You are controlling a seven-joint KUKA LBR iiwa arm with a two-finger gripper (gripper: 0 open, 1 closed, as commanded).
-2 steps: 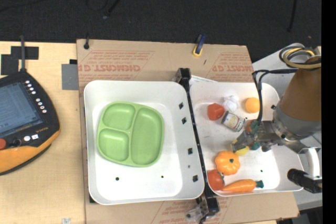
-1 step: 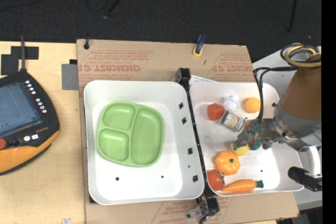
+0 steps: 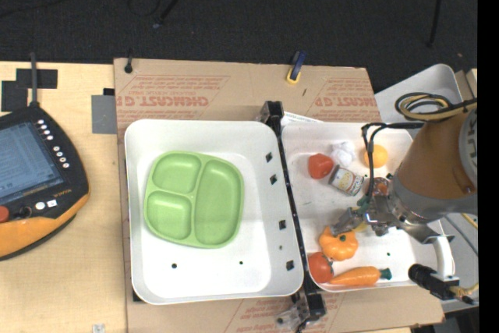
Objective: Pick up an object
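Observation:
The right bin (image 3: 300,203) holds several toy foods: a red piece (image 3: 320,165), a small jar (image 3: 347,181), a yellow ball (image 3: 375,156), a white crumpled piece (image 3: 341,150), an orange pepper-like piece (image 3: 340,245), a red piece (image 3: 319,267) at the front and a carrot (image 3: 357,276). My gripper (image 3: 352,221) reaches in from the right, low over the bin, just above the orange pepper-like piece and below the jar. Its dark fingers point left and blend with the clutter.
The left bin (image 3: 156,269) holds a green divided plate (image 3: 195,199). A black divider (image 3: 284,207) runs between the bins. A teach pendant (image 3: 31,175) lies on the bench at far left. Cables (image 3: 425,104) loop at the right rear.

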